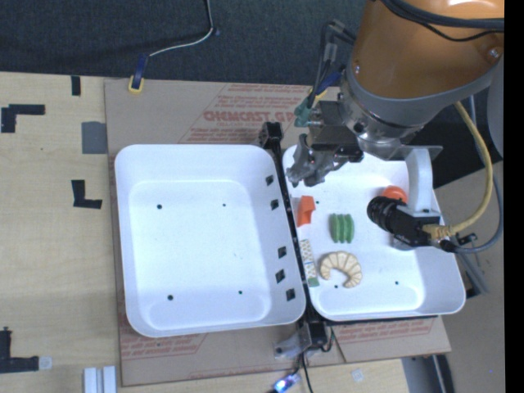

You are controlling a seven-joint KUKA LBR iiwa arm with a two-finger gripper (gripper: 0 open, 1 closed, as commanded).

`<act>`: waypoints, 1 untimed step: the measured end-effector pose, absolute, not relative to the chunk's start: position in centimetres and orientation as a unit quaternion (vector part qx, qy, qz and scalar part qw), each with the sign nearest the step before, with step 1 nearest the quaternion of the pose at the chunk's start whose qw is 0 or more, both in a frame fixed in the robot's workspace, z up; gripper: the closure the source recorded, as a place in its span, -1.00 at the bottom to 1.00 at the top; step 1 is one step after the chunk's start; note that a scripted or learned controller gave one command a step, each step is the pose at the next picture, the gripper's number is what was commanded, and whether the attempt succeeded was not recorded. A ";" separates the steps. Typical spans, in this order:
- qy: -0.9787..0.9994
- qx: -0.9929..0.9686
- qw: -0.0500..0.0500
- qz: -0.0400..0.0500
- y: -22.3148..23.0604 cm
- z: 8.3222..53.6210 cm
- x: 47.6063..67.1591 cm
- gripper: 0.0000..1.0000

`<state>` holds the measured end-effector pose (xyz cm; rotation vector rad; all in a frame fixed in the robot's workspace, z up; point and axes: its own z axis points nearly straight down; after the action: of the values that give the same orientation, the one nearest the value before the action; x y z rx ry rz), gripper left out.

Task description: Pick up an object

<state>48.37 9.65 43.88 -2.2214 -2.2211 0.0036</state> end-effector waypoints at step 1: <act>-0.708 -0.706 0.000 0.000 12.8 46.0 48.4 1.00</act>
<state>48.37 12.75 46.02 -2.2189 -2.2241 -0.0005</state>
